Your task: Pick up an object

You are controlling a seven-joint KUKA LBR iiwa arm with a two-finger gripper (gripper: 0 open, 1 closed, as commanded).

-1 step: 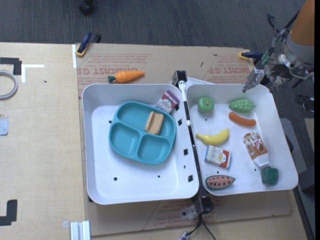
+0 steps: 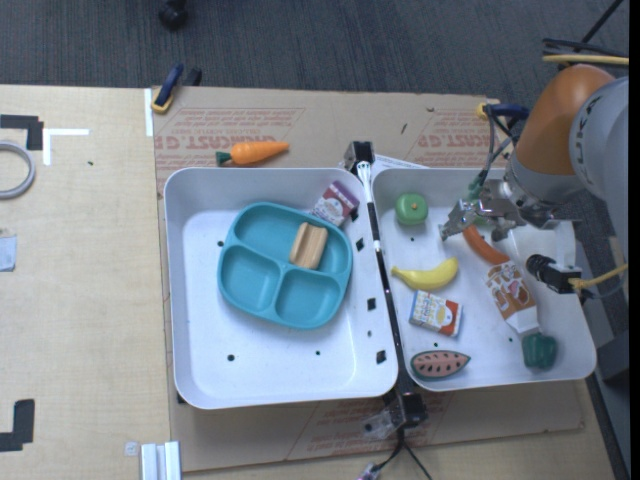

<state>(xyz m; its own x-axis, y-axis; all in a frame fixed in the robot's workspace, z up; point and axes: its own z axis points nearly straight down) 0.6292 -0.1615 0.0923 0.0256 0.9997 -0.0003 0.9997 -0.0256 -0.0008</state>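
We see the gripper [image 2: 470, 218] above the orange sausage [image 2: 484, 245] near the right bin's [image 2: 575, 363] far edge; finger state we cannot tell. The sausage is probably light, smooth plastic; grasp mid-length.

A single fixed camera looks down at a slant from above the desk [image 2: 80, 298], taking in both white bins [image 2: 190, 368] side by side, with dark floor [image 2: 350, 28] beyond the far edge.
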